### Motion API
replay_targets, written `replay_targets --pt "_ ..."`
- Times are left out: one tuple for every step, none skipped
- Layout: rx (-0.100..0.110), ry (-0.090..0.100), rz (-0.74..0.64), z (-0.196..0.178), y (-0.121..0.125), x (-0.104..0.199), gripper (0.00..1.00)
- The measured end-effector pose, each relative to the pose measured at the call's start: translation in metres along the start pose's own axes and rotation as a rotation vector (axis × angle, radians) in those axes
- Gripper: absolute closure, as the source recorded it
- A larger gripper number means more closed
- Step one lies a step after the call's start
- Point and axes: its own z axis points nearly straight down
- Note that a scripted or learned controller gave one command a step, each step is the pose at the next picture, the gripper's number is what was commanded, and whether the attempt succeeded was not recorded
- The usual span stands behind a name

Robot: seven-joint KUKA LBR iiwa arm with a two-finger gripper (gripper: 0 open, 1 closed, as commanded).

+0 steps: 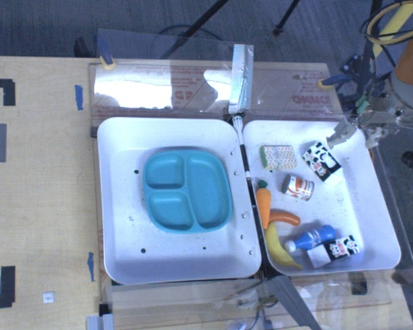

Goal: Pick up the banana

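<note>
The yellow banana [278, 247] lies curved in the front left corner of the right bin [382, 205]. It rests against a blue bottle [310, 238], just below an orange-red pepper-like piece [285, 218]. My gripper [356, 136] hangs over the back right corner of that bin, far from the banana, above a cow-patterned box [321, 161]. Its two fingers [341, 133] stand apart, open, with nothing between them.
The right bin also holds a carrot [263, 203], a small can [298, 186], a dotted green-edged packet [279, 157] and a cow-patterned carton [339, 249]. A blue divided plate [188, 189] sits in the left bin [117, 184].
</note>
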Motion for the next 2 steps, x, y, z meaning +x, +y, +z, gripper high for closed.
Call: replay_targets --pt "-0.01 -0.004 -0.418 0.131 -0.037 -0.003 0.0" --pt "-0.009 -0.002 0.003 0.13 -0.045 0.039 0.0"
